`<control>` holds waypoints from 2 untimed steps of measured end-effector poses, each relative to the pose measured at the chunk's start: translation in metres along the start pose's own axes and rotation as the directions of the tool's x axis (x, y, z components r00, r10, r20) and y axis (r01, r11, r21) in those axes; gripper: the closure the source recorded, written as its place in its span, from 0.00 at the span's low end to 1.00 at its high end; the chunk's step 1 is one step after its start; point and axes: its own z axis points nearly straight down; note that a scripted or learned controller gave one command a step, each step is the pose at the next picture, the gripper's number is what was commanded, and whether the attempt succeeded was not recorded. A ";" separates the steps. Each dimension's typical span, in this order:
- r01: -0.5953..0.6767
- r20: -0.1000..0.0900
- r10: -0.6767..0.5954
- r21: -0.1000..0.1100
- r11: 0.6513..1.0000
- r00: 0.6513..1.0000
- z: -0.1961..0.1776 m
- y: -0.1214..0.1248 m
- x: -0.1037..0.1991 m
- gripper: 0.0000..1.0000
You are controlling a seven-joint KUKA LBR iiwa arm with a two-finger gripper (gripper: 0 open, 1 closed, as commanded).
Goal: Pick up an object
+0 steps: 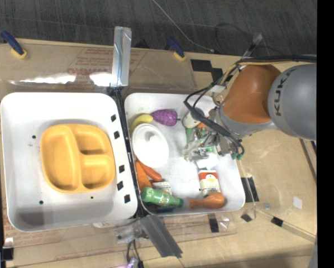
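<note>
Grey and orange, the arm (267, 102) reaches into the right bin (234, 175), its gripper (203, 144) low over a small green-and-orange object (199, 132) near the bin's upper right; whether it is gripped cannot be told. Nearby lie a white bowl (150, 143), purple grapes (165, 116) and a red-labelled can (209, 182).

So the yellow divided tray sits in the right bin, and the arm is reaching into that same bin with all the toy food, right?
Not quite. The camera view shows the yellow divided tray in the left bin, on its own. The arm's tool does reach into the right bin, where the toy food lies.
</note>
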 end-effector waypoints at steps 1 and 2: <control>-0.277 0.003 0.277 0.002 0.961 0.961 -0.104 -0.007 -0.066 1.00; -0.290 0.004 0.290 0.002 0.957 0.957 -0.168 -0.006 -0.085 1.00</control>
